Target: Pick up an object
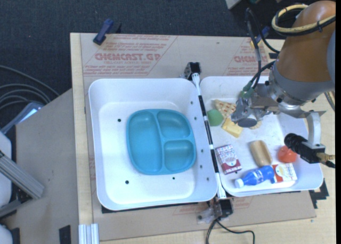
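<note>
On the desk, the left white bin (pixel 106 131) holds a blue divided plastic tray (pixel 160 140), the right white bin (pixel 314 181) small toy foods and a blue-and-white bottle (pixel 260 176); the jaws (pixel 246 115) hang over a yellow wedge (pixel 231 127), their state untellable.

Blue divided plate (pixel 161 141), white bins (pixel 101 131)

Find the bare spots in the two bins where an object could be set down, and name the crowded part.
Free: left bin floor around the blue tray; the tray's compartments. Crowded: right bin, where the gripper hangs over cheese wedge, green piece, bottle.
</note>
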Robot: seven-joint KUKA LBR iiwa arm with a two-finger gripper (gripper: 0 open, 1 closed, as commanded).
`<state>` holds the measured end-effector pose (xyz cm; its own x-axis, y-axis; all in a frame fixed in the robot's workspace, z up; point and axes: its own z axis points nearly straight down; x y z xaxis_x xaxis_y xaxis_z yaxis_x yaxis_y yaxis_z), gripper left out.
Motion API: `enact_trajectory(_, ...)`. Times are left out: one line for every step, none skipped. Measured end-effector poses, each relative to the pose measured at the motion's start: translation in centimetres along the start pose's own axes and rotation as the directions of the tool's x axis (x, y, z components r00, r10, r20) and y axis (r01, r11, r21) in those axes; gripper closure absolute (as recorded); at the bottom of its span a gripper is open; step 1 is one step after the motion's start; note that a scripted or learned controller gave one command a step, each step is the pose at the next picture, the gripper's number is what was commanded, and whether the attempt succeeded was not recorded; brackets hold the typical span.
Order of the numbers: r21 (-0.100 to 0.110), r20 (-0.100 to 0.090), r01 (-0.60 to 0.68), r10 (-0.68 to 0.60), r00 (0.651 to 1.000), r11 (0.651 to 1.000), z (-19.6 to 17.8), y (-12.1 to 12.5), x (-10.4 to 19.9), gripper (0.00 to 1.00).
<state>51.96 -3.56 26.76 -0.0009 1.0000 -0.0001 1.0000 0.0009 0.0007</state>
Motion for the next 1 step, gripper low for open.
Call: enact_trajectory(0.005,-0.001,-0.002,0.002,1.000,1.000,1.14,-1.20,0.43,1.00)
